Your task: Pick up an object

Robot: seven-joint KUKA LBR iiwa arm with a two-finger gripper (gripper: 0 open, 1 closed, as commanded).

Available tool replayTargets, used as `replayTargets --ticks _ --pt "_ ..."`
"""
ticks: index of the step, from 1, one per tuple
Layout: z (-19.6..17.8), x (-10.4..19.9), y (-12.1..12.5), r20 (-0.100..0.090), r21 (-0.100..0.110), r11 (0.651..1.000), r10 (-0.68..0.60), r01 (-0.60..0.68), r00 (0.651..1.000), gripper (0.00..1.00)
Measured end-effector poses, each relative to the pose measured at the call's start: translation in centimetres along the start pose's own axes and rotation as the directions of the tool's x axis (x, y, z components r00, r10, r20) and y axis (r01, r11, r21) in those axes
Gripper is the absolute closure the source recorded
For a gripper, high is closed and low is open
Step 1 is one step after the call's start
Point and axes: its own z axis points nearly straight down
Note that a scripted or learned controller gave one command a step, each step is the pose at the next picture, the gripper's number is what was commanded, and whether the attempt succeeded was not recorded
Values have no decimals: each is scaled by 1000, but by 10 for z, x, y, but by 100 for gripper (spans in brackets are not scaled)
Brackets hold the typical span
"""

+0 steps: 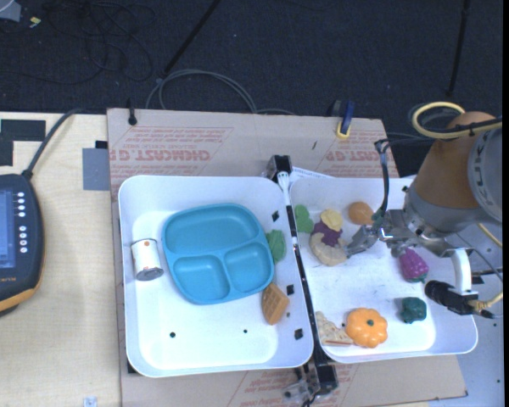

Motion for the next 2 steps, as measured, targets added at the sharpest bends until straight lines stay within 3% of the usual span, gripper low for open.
replayTargets --ticks 1,2 --pt "-18 -16 77 -2 2 1000 -2 2 1000 0" --pt "52 -57 76 -4 14 1000 4 -4 1000 0"
